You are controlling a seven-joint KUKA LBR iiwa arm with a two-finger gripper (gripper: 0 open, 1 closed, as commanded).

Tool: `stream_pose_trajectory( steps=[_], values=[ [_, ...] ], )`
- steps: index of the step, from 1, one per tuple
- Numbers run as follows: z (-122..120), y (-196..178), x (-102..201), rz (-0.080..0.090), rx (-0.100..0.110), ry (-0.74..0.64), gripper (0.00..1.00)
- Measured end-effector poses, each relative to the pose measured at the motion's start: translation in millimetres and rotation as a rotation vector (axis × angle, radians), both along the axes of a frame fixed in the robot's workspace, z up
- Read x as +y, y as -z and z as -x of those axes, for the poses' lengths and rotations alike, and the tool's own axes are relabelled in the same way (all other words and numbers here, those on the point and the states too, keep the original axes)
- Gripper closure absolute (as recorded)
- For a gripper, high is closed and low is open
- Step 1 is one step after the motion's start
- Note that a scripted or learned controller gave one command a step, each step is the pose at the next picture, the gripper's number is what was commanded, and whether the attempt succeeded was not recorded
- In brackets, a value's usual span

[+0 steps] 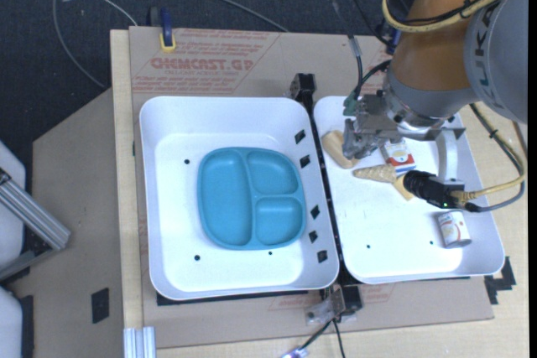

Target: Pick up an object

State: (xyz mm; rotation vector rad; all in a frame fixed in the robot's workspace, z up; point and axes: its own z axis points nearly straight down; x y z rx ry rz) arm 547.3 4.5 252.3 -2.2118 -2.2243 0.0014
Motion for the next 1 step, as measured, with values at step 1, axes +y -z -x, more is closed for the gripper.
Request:
stream_pose_trajectory(
  steps=[1],
  values=[
    [-3.4,2.9,61.2,0.0,-0.004,-0.001,1.0]
  ],
)
